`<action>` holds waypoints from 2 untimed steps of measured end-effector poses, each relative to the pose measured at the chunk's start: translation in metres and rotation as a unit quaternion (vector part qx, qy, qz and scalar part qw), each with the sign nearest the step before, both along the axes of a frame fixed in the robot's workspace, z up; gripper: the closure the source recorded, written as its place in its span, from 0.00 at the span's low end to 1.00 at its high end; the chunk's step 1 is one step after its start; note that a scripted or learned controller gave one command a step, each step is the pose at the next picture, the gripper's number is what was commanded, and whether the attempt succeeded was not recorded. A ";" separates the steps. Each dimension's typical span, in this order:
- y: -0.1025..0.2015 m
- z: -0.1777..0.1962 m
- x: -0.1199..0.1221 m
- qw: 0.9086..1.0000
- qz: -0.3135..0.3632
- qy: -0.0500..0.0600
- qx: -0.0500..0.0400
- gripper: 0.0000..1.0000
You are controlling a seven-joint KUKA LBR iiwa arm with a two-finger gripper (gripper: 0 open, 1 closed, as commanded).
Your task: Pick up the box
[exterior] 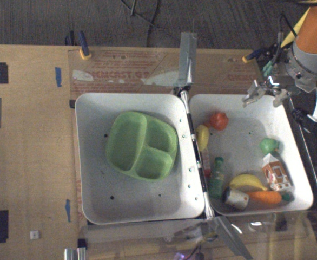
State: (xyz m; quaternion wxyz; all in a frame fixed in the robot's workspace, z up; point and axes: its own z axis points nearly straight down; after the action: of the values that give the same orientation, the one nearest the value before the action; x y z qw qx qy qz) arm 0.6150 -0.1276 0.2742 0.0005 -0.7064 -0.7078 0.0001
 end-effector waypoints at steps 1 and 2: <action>-0.006 -0.089 -0.051 0.999 -0.055 0.000 0.000 0.00; -0.019 -0.066 -0.052 0.994 -0.105 -0.002 -0.001 0.00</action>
State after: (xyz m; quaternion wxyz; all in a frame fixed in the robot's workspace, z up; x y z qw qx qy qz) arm 0.5631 -0.1468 0.2084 -0.0014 -0.7771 -0.6294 -0.0007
